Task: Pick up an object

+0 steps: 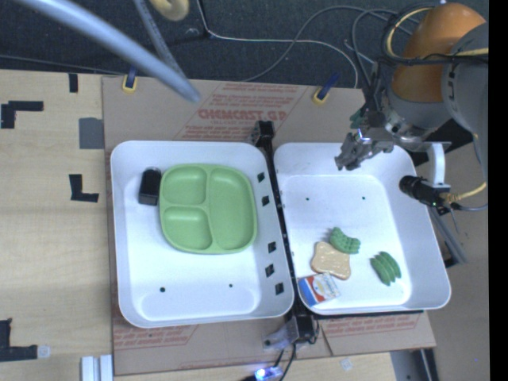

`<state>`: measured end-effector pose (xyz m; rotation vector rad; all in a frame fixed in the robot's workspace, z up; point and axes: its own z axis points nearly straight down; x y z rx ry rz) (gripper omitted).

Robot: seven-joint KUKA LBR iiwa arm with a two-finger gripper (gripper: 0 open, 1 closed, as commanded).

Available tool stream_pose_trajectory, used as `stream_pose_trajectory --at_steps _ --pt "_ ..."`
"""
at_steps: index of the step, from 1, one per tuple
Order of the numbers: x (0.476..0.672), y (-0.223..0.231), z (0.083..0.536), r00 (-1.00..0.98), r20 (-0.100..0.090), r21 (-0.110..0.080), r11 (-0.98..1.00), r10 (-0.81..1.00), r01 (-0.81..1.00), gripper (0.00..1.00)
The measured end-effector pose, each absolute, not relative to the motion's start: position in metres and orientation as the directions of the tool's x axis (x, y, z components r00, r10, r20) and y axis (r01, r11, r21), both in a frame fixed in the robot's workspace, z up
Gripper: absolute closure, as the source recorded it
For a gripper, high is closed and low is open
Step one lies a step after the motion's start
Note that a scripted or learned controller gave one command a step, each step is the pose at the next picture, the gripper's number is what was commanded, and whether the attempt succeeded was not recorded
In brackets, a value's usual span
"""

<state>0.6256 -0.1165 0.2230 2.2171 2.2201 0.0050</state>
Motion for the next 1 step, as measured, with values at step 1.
stream_pose_trajectory --at_steps 1 --pt "0.6307 -0.1135 0.2669 -0.002 0.0 0.004 0.002 1.0 1.0 1.0"
